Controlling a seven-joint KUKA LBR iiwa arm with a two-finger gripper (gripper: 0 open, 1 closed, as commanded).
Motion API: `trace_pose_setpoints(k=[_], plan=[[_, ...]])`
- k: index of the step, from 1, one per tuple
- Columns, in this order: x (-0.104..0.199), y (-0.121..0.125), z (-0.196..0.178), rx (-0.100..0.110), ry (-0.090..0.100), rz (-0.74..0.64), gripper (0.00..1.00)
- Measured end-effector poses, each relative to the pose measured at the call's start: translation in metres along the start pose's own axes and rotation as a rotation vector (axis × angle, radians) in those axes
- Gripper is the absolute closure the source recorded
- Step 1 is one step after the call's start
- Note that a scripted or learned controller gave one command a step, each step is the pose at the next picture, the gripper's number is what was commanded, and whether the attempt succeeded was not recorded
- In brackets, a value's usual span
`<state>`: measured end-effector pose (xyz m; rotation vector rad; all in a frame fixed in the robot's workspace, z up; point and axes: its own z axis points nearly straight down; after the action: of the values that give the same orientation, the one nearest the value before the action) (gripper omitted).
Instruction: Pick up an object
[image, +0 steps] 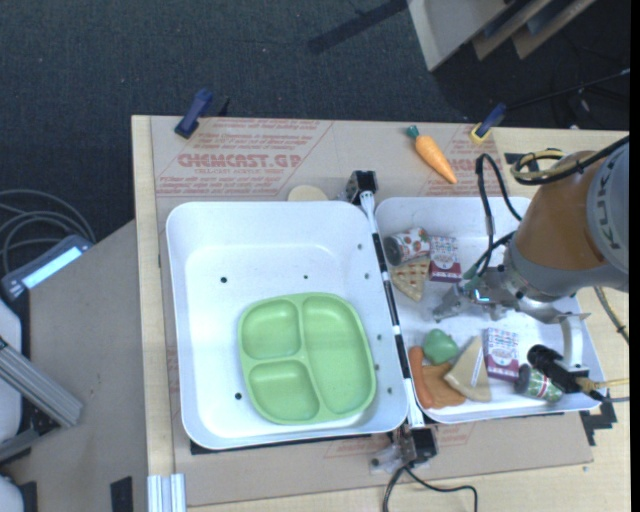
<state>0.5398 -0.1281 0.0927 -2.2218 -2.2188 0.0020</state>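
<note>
The gripper (470, 298) hangs low inside the right bin (455, 207), its metal parts pointing toward that bin's left wall; whether it is released or clenched I cannot tell, and nothing can be seen caught in it. It sits above bare bin floor, which suggests it is between objects, not on one.

Any item in the right bin could serve as the object to pick. Just toward the left wall from the gripper lies a pale waffle-like wedge (408, 280), and beyond it, toward the far wall, two small printed packets (428, 247) whose lettering is too small to read. Toward the near wall sit a green rounded toy (439, 345), an orange piece (432, 383), a tan wedge (467, 371), a red-and-white carton (502, 351) with unreadable print, and a dark bottle (545, 380) lying on its side. They lie loosely heaped, probably tipped in as grasp targets.

Left of the right bin, the second bin holds a green divided plate (303, 355), set flat. Behind the right bin, on the brown board (240, 165), a toy carrot (433, 153) lies outside the work area. The board reads roughly "CHEMCAST GP" in red, likely protective sheet masking.
</note>
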Motion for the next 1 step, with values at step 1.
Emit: trace_pose_setpoints(k=[1], plan=[[0.0215,0.0707,0.0078,-0.003,0.0,-0.002,0.0]])
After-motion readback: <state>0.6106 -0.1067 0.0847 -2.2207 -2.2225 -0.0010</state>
